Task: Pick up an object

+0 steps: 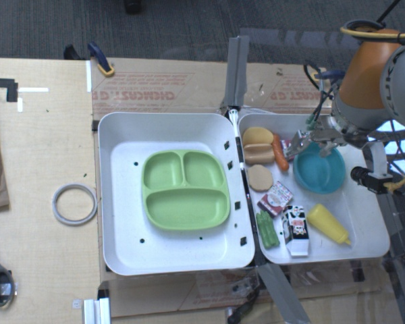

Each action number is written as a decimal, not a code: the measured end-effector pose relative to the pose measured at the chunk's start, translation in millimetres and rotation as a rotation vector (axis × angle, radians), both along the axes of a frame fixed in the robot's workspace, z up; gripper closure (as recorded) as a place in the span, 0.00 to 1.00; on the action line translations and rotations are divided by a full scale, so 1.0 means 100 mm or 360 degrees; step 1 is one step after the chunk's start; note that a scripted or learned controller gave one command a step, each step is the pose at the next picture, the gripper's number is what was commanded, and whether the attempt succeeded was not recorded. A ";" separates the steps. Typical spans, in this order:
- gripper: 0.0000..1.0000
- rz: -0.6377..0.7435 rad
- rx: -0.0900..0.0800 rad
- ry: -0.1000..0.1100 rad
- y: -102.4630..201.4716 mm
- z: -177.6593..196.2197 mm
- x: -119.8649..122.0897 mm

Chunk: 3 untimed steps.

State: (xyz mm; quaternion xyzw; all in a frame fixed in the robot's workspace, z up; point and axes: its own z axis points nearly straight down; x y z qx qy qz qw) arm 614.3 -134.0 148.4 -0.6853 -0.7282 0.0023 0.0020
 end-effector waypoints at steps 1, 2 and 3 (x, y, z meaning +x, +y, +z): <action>0.00 0.0088 -0.0003 -0.0018 0.33 -0.54 0.05; 1.00 0.0082 -0.0011 -0.0015 0.29 -0.44 0.06; 1.00 -0.0066 0.0000 -0.0004 0.61 0.42 -0.24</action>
